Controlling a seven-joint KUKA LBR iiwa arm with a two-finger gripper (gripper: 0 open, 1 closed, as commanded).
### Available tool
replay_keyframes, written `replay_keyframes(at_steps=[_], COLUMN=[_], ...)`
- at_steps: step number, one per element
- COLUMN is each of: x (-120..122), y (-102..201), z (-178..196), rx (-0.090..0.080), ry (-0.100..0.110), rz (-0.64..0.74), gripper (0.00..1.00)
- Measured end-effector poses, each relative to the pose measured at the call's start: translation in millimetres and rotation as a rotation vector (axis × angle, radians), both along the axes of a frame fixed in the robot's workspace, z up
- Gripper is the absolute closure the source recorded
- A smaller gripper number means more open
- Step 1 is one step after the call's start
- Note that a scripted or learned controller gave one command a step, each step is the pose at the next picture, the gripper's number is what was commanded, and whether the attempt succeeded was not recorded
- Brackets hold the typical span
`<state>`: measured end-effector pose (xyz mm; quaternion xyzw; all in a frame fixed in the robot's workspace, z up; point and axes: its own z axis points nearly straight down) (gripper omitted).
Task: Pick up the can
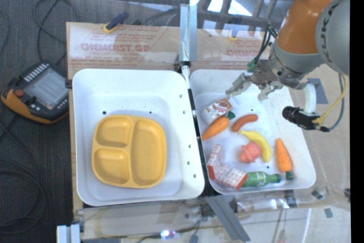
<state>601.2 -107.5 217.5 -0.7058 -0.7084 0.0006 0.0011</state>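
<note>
Above the right bin, end effector spread open, empty, touching nothing.

A grey arm with an orange band (glossy), black cables alongside, and what looks like a metallic gripper.

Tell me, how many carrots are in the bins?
2. One carrot lies near the right bin's left wall, beside the sausage. The other carrot lies near that bin's right side, right of the banana. None looks hidden.
</note>
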Motion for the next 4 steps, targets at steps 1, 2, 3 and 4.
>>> replay_keyframes(at_steps=[1, 2, 3, 4], x=[5, 52, 52, 67], y=[12, -22, -21, 20], z=[-101, -128, -118, 15], rx=[0.000, -0.002, -0.003, -0.004], ry=[-0.027, -0.015, -0.015, 0.000], rz=[-0.082, 0.085, 0.086, -0.230], gripper=[0.00, 0.00, 1.00, 1.00])
